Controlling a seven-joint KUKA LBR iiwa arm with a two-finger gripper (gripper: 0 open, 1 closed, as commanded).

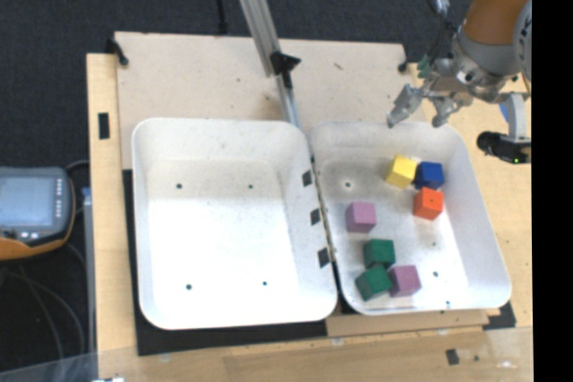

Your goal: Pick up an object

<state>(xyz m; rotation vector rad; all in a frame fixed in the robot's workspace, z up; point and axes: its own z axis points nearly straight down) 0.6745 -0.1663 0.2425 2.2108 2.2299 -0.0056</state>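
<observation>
While small, the yellow block [403, 170] touches a blue block [430, 174].

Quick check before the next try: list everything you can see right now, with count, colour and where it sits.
Bins: 2, white, side by side on the bench; left bin, right bin.
Yellow block: 1, far part of the right bin, touching the blue one.
Blue block: 1, just right of the yellow.
Orange block: 1, right below the blue.
Purple blocks: 2; one at the bin's middle, one near the front edge.
Green blocks: 2, front of the right bin; one behind the other.
Metal rail: 1, silver, slanting from the top edge down to where the bins meet.
Handheld screen: 1, grey, at the left edge.
Arm: 1, grey and orange, top right.
Gripper: 1, grey, open, above the right bin's far rim, holding nothing.
</observation>
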